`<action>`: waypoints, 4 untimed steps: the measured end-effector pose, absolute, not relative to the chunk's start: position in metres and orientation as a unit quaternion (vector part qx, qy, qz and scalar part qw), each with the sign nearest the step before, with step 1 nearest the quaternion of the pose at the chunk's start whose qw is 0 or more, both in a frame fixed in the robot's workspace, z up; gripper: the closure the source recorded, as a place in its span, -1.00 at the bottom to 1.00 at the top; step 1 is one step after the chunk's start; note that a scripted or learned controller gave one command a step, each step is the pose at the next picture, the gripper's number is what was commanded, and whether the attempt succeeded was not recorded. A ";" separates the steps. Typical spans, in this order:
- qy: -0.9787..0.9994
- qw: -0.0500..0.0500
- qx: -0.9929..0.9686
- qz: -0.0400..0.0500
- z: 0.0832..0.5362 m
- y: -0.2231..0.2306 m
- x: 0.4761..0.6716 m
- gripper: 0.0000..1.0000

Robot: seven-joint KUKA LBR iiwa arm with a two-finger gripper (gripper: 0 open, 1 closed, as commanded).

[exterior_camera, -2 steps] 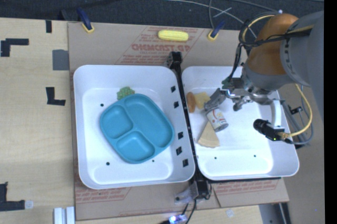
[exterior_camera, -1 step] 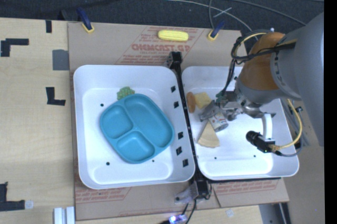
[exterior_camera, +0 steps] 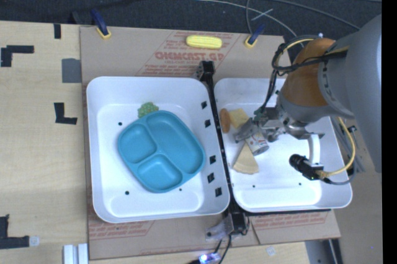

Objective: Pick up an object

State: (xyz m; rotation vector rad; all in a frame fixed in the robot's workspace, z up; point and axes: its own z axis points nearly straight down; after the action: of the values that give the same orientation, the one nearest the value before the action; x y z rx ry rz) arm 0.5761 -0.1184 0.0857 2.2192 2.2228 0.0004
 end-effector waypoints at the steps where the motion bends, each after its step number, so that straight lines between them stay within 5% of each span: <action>1: 0.708 0.001 0.706 0.000 0.096 -0.119 0.577 1.00; 3: 0.708 0.002 0.706 0.001 0.200 -0.112 0.581 1.00; 4: 0.707 0.000 0.707 0.000 0.200 -0.112 0.581 1.00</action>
State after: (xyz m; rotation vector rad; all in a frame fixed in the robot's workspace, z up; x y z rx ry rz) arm 0.5815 -0.1120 0.1995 2.2208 2.2230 -0.0006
